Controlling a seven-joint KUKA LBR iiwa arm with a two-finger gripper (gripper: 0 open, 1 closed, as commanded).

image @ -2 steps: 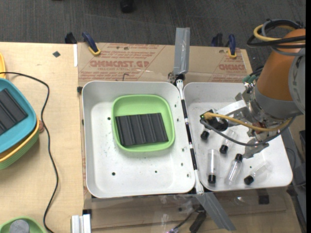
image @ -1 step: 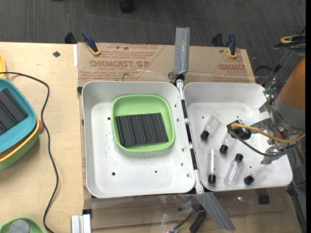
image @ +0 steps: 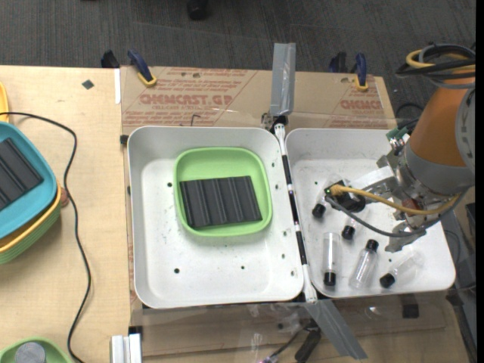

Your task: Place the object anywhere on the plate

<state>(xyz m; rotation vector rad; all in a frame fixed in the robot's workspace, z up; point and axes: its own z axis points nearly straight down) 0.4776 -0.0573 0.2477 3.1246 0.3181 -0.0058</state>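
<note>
Wooden worktop (image: 83, 225) carries two white bins. Clear vials with black caps (image: 330, 257) lie scattered in the right bin (image: 427, 278), small transparent tubes. Close above them hangs the pincer (image: 401, 221); whether it is open or closed cannot be told. A green plate (image: 221, 165) bearing a dark ribbed insert (image: 220, 201) sits in the left bin (image: 151, 263).

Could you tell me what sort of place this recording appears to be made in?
Probably a robotics lab in an office: a grey carpet floor with chair casters, two shallow white bins clamped onto cardboard on a wooden bench, and a grey-and-orange robot arm.
</note>
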